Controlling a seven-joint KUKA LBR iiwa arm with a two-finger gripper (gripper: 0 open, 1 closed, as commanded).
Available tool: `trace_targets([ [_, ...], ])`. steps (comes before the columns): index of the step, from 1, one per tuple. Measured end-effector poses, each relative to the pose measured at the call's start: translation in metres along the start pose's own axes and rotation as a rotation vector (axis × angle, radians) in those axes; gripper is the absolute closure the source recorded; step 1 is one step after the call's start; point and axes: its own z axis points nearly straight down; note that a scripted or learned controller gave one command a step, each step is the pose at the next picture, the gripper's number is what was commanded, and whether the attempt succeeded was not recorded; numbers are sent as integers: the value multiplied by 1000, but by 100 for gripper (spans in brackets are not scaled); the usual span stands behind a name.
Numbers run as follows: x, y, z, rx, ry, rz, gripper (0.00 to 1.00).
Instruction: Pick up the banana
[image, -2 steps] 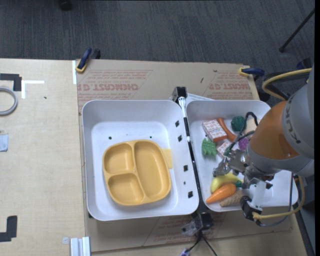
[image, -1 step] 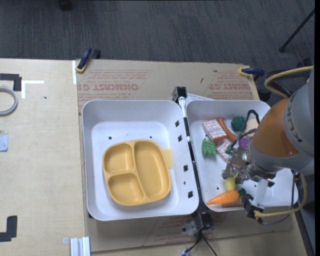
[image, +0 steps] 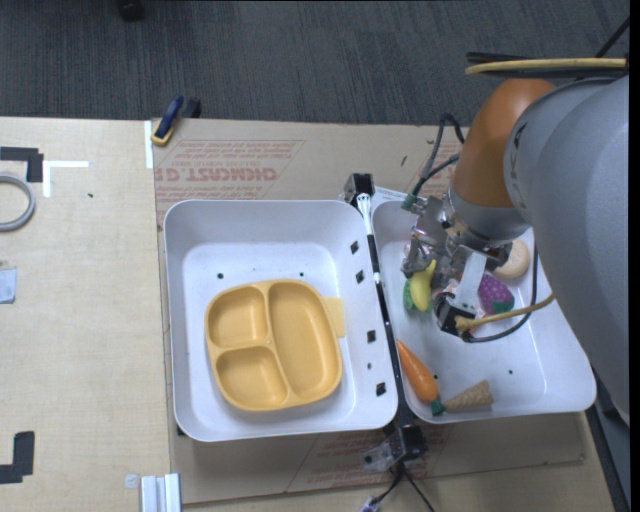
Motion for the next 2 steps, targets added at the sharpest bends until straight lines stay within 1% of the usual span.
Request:
trace_targets([
  [1,14,30,-14,0,0,-32,100],
  [2,59,71,-22,-1,-1,-111,100],
])
